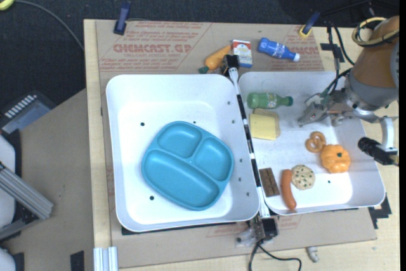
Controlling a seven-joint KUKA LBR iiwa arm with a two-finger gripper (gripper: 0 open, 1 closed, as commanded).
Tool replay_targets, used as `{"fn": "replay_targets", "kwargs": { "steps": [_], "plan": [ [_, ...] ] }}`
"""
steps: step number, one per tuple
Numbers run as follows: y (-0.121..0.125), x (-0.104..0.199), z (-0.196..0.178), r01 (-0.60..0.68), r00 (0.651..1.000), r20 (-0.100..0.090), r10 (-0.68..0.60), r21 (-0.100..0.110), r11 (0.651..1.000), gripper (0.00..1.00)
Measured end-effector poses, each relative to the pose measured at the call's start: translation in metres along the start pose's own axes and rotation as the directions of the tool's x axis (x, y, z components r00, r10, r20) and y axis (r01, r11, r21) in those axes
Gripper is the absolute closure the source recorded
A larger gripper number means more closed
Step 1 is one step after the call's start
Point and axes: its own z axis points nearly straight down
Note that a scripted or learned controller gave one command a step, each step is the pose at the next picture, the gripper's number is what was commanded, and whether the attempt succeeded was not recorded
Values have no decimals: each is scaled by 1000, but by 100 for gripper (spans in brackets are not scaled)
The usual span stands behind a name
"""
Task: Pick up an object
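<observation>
The right bin point(361, 193) holds a green bottle point(269, 100) lying on its side, a yellow cheese block point(264, 125), a small pretzel point(314, 141), an orange pumpkin point(335, 158), a round cookie point(303, 178), a red hot dog point(288, 189) and a brown chocolate bar point(269, 182). My gripper point(315, 113) is low over the back of this bin, right of the green bottle and just above the pretzel. Nothing shows in its grasp. The grey arm with its orange band point(374, 66) reaches in from the right.
The left bin point(127, 111) carries a blue divided plate point(186, 164). Behind the bins on the board lie a blue bottle point(278, 49), a small carton point(242, 52) and an orange carrot point(217, 58). A black divider point(244, 130) runs between the bins.
</observation>
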Motion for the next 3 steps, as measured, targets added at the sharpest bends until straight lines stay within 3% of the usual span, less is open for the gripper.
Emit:
{"fn": "replay_targets", "kwargs": {
  "steps": [1, 2, 3],
  "plan": [
    [44, -10, 10, 3, 1000, -4, -3, 2, 1000, 0],
    [44, -12, 0, 4, 1000, 0, -4, 2, 1000, 100],
    [2, 23, -108, 2, 1000, 0, -2, 0, 1000, 100]
  ]
}}
